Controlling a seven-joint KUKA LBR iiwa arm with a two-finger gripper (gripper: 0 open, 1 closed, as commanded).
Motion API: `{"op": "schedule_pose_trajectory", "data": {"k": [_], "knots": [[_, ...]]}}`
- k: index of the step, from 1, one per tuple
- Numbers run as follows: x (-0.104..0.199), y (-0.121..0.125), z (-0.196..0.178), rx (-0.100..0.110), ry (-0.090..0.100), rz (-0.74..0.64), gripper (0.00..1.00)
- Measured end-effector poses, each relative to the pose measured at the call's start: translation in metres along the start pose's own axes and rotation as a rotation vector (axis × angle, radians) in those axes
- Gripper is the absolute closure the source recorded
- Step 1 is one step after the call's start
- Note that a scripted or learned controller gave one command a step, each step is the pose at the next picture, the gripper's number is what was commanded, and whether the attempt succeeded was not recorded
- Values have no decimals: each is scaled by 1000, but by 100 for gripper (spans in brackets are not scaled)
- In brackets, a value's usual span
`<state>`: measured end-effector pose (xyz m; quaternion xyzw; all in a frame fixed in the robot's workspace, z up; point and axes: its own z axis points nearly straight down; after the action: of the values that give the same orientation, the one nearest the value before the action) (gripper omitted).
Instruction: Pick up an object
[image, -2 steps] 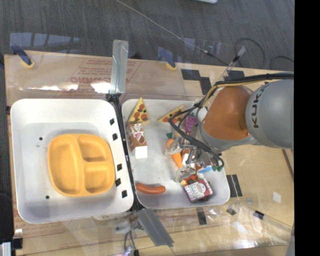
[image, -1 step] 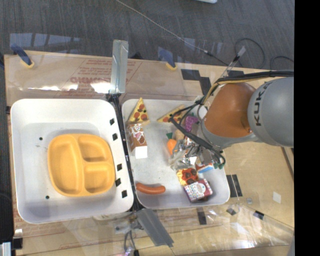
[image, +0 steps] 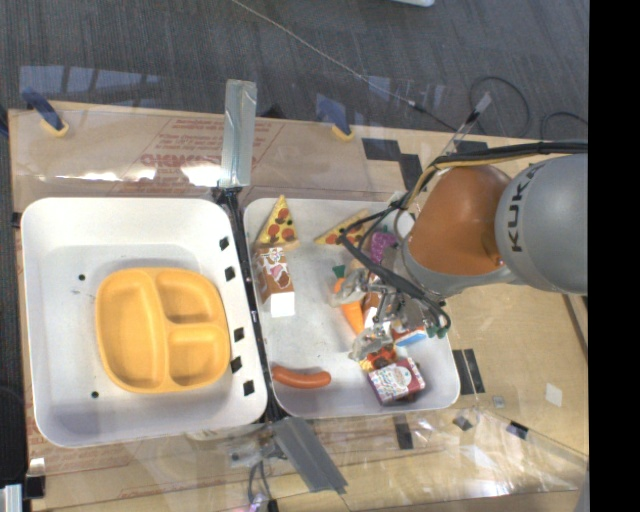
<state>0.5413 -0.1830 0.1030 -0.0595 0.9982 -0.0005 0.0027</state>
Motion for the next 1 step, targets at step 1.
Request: {"op": "schedule_pose_trajectory", "data": {"k": [1], "knots": [[-19,12,10,0,1,86,0]]}}
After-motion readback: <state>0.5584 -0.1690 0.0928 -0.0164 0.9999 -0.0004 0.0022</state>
